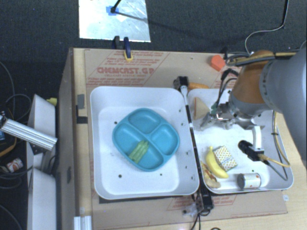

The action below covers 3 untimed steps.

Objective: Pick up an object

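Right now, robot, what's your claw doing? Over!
Gripper low in right bin, fingers unclear. Nothing seen held. Banana, small box, can close by. Path open.

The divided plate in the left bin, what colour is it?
Light blue, plain; the divided plate shows clearly in the camera view.

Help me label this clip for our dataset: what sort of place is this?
Most likely a robotics lab bench set up for grasping trials. A grey arm reaches over two white bins on a taped cardboard sheet, loose cables trail on dark carpet, and toy food like a banana serves as props.
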{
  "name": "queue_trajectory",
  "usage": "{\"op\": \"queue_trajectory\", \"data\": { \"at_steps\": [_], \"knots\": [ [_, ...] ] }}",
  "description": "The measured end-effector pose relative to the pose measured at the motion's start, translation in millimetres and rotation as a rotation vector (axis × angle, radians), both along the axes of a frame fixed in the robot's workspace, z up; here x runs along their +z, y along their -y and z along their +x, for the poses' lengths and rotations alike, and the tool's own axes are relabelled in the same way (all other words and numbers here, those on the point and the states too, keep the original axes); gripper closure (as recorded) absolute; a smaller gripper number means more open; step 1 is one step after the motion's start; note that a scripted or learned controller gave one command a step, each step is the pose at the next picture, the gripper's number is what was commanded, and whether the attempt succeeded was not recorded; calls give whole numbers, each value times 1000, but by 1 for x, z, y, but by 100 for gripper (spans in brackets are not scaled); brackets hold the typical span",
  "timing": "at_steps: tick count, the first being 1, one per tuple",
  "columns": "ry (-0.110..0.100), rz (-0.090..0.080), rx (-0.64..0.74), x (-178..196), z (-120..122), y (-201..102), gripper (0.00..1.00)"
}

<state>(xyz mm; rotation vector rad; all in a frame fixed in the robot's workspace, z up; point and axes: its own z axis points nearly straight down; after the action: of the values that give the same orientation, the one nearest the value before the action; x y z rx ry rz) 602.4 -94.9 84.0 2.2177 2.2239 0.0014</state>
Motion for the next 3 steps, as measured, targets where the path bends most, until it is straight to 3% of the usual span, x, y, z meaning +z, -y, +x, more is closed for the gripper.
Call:
{"op": "queue_trajectory", "data": {
  "at_steps": [1, 2, 3],
  "knots": [
    [1, 1, 0, 101, -102, -39, 0],
    [-1, 0, -1, 36, -51, -6, 0],
    [-1, 0, -2, 0, -99, -10, 0]
  ]
}}
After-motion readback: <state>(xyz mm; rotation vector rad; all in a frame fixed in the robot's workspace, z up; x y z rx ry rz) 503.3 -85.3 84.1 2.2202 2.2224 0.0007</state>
